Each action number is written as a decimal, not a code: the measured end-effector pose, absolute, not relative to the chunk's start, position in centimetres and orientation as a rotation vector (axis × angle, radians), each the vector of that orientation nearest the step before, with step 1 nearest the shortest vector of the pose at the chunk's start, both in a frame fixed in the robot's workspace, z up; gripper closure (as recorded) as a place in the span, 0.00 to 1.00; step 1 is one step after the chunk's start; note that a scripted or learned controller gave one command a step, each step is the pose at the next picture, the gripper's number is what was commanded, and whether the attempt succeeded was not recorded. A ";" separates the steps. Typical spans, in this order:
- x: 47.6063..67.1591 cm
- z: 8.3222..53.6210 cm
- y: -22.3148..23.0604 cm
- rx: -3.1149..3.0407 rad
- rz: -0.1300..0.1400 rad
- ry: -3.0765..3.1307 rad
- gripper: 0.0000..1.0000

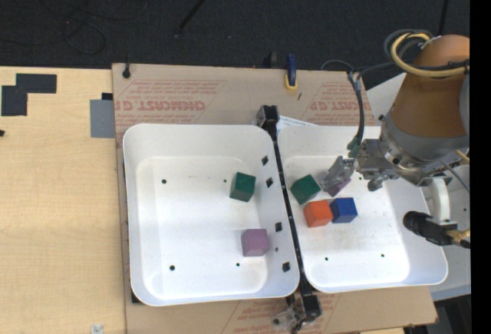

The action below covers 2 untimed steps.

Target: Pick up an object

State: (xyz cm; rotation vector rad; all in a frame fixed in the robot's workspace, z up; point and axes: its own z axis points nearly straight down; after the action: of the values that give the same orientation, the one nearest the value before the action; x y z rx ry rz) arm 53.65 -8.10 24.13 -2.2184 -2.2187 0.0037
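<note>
My gripper (337, 177) hangs low over the right bin (383, 279), near its left middle. A small purple block (336, 188) shows partly at the gripper's tip, mostly hidden by it; whether it is held I cannot tell. Just left of the tip lies a green block (304, 189). Below it sit an orange block (317, 213) and a blue block (344, 209), touching side by side. The left bin (153, 279) holds a dark green block (242, 186) and a mauve block (255, 242).
The two bins meet at a black-clipped divider (282, 202) running down the middle. The arm's orange wrist band (430, 94) and grey body cover the right bin's far right side. Cables (357, 102) hang beside the arm. Bare wooden bench (54, 209) lies to the left.
</note>
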 end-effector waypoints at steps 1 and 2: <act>56.5 27.5 1.0 -2.209 -0.004 -2.232 0.00; 56.4 46.6 6.2 -2.221 -0.021 -2.235 0.00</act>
State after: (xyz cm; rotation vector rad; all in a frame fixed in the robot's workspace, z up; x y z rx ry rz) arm 56.43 6.23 46.61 -2.2214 -2.2349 -0.0214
